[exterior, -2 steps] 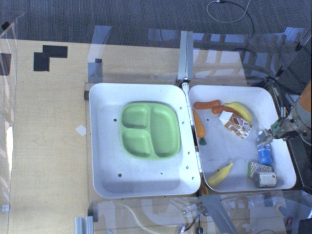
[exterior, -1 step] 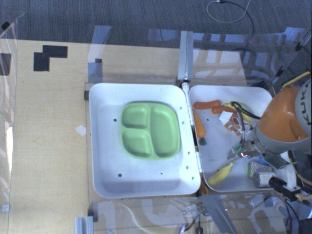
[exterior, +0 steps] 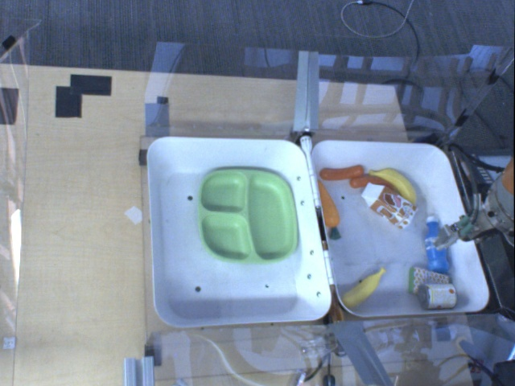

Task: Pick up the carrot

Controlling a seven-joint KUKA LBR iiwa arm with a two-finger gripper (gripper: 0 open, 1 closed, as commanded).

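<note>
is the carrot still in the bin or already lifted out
In the bin. The carrot lies flat on the right bin's floor along its left wall, while the gripper sits at the bin's right edge, apart from it.

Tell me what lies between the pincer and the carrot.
The pincer sits at the right bin's right edge; the carrot lies along its left wall. The blue bottle and the snack packet lie between them.

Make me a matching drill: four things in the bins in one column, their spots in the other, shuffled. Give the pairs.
Things:
1. green divided plate
2. carrot
3. blue bottle
4. can

Places:
A. front right corner of right bin
B. along the right bin's left wall
C. middle of left bin
D. near the right bin's right wall, beside the claw

Pairs: 1-C, 2-B, 3-D, 4-A
</note>
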